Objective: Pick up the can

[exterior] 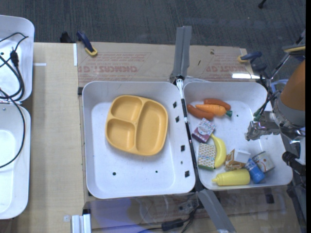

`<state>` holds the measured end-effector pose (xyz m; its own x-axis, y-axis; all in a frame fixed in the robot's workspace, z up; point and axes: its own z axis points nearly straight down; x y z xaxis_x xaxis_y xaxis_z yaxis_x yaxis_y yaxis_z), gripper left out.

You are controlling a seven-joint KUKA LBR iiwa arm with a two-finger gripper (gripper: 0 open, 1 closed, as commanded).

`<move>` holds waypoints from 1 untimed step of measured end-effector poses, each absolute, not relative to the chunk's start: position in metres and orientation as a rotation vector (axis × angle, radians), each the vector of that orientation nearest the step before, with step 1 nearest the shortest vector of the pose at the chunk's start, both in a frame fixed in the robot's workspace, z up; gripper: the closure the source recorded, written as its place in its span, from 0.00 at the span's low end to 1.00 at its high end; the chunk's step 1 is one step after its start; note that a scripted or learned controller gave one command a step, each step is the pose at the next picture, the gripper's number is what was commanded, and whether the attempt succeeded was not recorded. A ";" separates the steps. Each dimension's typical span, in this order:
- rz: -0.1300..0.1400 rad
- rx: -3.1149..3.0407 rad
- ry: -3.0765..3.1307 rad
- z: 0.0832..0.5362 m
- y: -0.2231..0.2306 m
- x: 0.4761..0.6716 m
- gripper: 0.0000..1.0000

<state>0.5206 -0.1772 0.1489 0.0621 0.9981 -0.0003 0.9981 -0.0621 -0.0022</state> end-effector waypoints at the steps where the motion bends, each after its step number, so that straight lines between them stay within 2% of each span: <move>1: 0.001 -2.292 -2.149 0.092 -0.209 0.595 0.00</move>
<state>0.5952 -0.2085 0.0915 0.0641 0.9979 -0.0009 0.9979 -0.0641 -0.0003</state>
